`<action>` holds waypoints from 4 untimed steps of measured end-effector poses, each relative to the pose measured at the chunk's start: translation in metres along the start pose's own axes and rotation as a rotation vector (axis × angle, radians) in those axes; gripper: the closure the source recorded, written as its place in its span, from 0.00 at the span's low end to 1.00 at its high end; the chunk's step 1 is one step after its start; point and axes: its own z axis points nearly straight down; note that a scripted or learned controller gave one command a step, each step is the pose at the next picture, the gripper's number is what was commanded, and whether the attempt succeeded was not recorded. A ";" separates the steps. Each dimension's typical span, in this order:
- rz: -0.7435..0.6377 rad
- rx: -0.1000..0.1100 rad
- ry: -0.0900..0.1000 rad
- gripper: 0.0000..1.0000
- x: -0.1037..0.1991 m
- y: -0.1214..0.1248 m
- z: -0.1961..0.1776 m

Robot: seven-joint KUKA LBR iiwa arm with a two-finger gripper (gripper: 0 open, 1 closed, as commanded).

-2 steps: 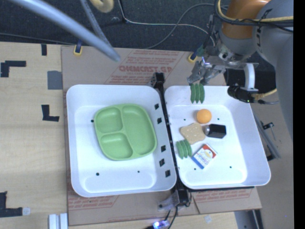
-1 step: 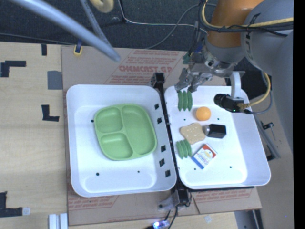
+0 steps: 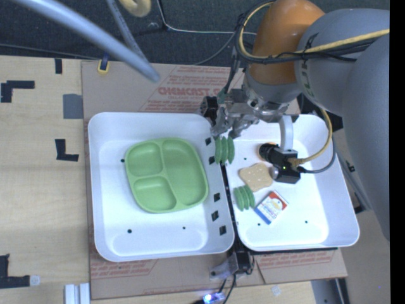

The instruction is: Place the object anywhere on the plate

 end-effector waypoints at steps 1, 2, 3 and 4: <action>0.000 -0.001 0.000 1.00 0.043 -0.030 -0.002; 0.000 0.000 0.000 1.00 0.087 -0.063 0.005; 0.003 -0.002 -0.001 1.00 0.089 -0.058 0.007; 0.004 -0.002 -0.001 0.00 0.088 -0.058 0.007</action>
